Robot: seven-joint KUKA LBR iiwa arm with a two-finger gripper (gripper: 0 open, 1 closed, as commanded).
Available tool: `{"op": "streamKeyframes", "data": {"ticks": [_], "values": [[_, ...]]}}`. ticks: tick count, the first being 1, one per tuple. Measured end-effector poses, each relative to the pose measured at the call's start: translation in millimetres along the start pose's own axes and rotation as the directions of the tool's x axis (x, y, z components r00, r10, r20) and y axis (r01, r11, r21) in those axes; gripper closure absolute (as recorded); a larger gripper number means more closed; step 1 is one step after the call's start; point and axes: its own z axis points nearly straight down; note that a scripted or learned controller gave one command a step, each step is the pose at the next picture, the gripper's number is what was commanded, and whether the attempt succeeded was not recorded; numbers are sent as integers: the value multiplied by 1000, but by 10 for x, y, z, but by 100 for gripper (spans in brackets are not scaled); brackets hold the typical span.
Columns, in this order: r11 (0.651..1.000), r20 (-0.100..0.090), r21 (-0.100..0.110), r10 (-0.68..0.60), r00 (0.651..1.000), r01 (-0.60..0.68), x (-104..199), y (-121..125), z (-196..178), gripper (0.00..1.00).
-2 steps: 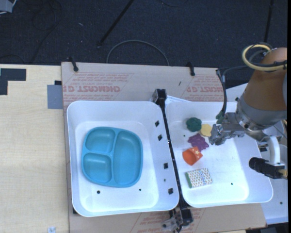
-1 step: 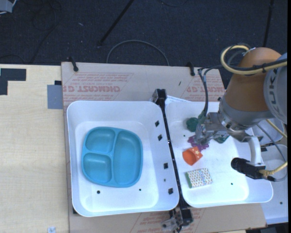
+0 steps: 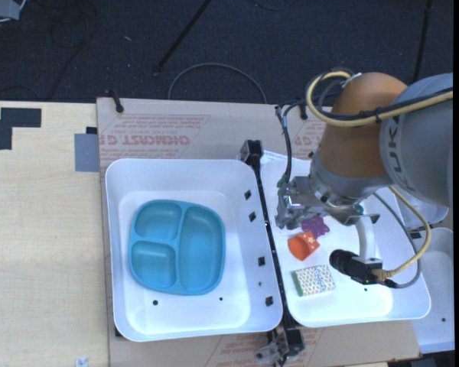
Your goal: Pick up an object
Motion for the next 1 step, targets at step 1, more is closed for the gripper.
{"op": "streamKeyframes", "data": {"ticks": [1], "values": [[1000,1,0,0,1000,0,628,-47,-12,100]]}}
